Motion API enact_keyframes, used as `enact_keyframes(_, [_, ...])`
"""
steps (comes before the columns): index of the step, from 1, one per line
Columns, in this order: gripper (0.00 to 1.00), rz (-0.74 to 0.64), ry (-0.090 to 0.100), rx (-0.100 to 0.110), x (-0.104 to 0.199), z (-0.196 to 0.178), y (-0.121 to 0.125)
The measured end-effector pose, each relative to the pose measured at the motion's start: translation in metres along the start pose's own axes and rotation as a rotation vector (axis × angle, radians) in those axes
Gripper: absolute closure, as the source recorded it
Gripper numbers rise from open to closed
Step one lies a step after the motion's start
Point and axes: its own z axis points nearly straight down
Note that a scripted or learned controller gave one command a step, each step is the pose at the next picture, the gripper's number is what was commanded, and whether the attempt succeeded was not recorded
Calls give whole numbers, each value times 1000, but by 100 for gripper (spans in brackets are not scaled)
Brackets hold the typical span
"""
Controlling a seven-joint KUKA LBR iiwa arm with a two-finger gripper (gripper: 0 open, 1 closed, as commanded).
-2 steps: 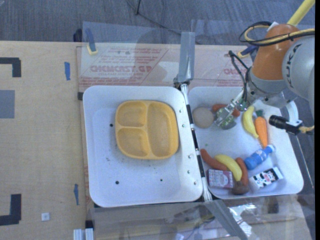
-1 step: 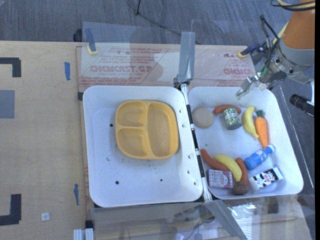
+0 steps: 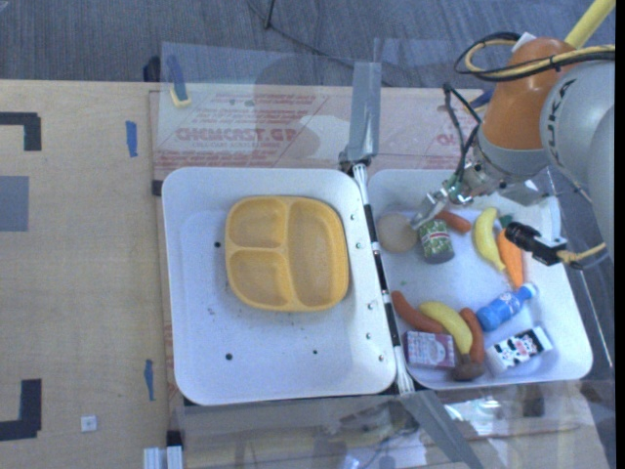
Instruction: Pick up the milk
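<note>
The milk [image 3: 520,349] is a small white carton with black cow patches, lying on its side in the front right corner of the right bin [image 3: 576,332]. My gripper [image 3: 441,201] hangs over the back left part of that bin, just above a small can [image 3: 437,241]. It is far from the milk, up and to the left of it. Nothing shows in its grasp.
Around the milk lie a blue bottle [image 3: 505,308], a red carton [image 3: 430,349], a sausage [image 3: 472,332], two bananas [image 3: 485,234] [image 3: 447,321] and a carrot [image 3: 510,255]. A tan disc [image 3: 395,232] sits by the can. The left bin [image 3: 195,360] holds a yellow divided plate [image 3: 286,252].
</note>
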Motion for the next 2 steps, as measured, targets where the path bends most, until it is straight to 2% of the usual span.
enact_keyframes(1, [0,-157,3,0,18,-23,8])
enact_keyframes(2, [0,-6,3,1,-40,-15,-19])
